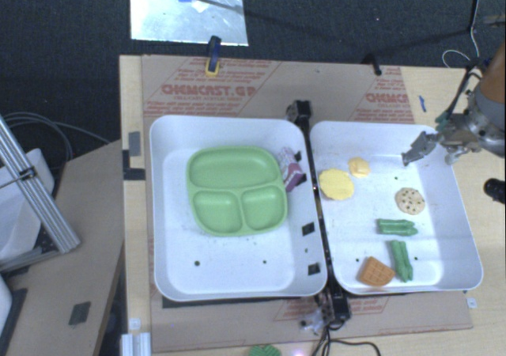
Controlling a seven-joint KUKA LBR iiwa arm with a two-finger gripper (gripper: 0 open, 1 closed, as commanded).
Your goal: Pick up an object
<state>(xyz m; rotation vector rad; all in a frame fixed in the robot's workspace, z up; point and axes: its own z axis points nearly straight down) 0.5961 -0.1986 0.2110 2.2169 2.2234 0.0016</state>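
The right bin (462,212) holds several toy foods: a flat yellow disc (337,184), a small yellow piece (360,166), a chocolate-chip cookie (409,201), two green bean pods (396,226) (401,259) and an orange waffle (375,271). My gripper (433,150) hangs over the bin's upper right part, above and to the right of the cookie. Its grey fingers (413,153) are spread open with nothing between them.
In the left bin (170,267) a green divided plate (237,191) lies beside a small purple and pink object (291,173) at its right edge. Both bins rest on a cardboard sheet (237,85). A metal frame (32,188) stands at the far left.
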